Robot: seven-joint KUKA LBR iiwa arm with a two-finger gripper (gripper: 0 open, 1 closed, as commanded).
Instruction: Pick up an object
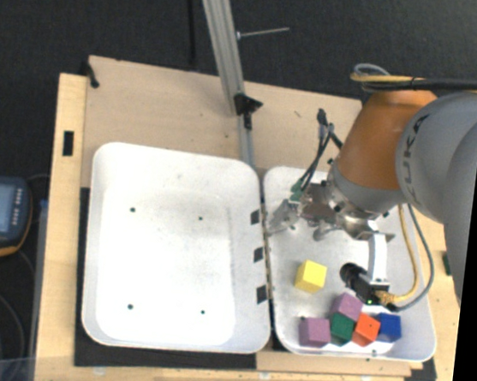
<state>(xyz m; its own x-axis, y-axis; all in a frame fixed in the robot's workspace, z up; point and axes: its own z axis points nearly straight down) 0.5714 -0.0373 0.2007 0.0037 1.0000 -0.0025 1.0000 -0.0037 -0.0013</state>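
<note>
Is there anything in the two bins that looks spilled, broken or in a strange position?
Nothing stands out. The yellow block lies alone in the right bin. The purple, mauve, green, orange and blue blocks huddle near that bin's front edge. All look whole.

Robot lab: arm (416, 147), white bins (171, 246)

Even overhead light, slight blur, soft shadows.

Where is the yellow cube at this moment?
The yellow cube lies in the right white bin, apart from the cluster of coloured blocks toward the bin's near edge, below the gripper.
</note>
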